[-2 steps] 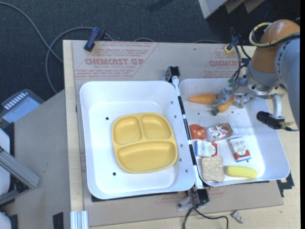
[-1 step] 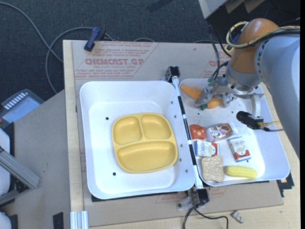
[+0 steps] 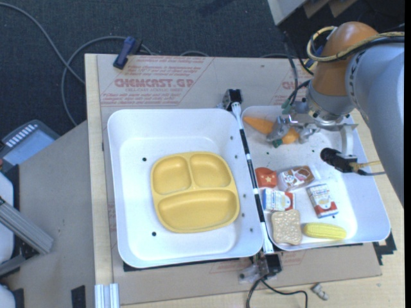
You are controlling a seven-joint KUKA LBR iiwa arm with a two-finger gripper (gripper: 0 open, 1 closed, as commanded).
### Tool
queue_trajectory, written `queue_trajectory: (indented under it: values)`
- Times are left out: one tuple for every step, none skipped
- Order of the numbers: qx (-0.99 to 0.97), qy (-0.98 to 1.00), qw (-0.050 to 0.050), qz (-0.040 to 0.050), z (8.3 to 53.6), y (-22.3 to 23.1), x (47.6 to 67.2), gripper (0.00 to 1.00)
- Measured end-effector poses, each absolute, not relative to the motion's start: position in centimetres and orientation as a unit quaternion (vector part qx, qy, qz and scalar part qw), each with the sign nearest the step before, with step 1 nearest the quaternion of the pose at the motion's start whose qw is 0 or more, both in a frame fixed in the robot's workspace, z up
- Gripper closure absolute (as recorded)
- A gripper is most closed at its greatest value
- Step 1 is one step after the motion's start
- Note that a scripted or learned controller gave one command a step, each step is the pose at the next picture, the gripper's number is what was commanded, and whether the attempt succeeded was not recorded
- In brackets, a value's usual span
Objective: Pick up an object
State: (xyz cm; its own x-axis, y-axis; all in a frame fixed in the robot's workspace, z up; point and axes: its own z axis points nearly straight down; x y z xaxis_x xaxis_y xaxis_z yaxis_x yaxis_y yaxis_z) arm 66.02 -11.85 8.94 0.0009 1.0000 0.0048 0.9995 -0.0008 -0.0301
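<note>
yellow tray (image 3: pixel 192 191), white bins (image 3: pixel 128 133), yellow corn (image 3: pixel 324 231)

"CHEMCAST GP" on bench sheet (image 3: pixel 154 82)

You have the divided tray (image 3: pixel 192 191) in the left bin (image 3: pixel 128 133), right bin (image 3: pixel 372 217) just right of the tray, holding cracker (image 3: pixel 286 226), corn cob (image 3: pixel 324 231), small packets (image 3: pixel 295 178), gripper (image 3: pixel 286 132) at its far end.

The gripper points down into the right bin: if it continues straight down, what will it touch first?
Probably the orange carrot lying just under the gripper, near the bin's far corner; depth is unclear.
</note>
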Motion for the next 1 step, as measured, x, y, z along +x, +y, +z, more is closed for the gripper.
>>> queue_trajectory:
  values:
    - [-0.707, -0.708, -0.001, -0.001, 21.0, -5.31, 62.9, 1.0]
